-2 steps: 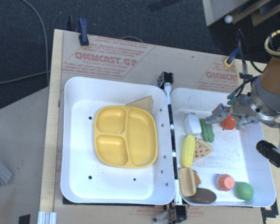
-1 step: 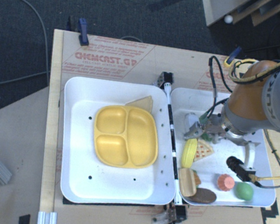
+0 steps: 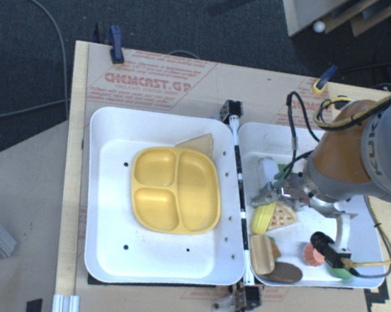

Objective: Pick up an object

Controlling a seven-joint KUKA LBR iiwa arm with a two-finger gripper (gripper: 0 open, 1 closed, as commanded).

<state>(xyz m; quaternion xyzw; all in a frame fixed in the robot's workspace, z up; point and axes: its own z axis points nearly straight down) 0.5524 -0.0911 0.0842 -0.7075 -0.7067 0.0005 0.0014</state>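
Desk (image 3: 156,75) is brown board with red print, two blue clamps at its back edge. Two white bins side by side: left bin (image 3: 107,176), right bin (image 3: 254,142). Arm (image 3: 375,150) comes in from the right, grey link then orange band, wrist bent down over the right bin's middle. Tool (image 3: 281,193) sits low at the bin's left-centre, metal parts just above the food pieces; can't tell how far it is open or if it grips anything, wrist covers it. Left bin holds one yellow three-compartment plate (image 3: 177,188), roughly centred, two small sections to the left and one long one to the right, plus one tan wedge (image 3: 198,143) poking out from behind the plate's back edge. Right bin holds several toy foods, candidates for the pick: one yellow corn (image 3: 263,216), long axis near vertical, beside the divider; one pizza slice (image 3: 285,217) touching it, just under the tool; one tan bread slice (image 3: 264,253); one dark brown oval (image 3: 284,272) at the front edge; one red-pink piece (image 3: 312,255); one green piece (image 3: 341,272), small, partly hidden by black cable.
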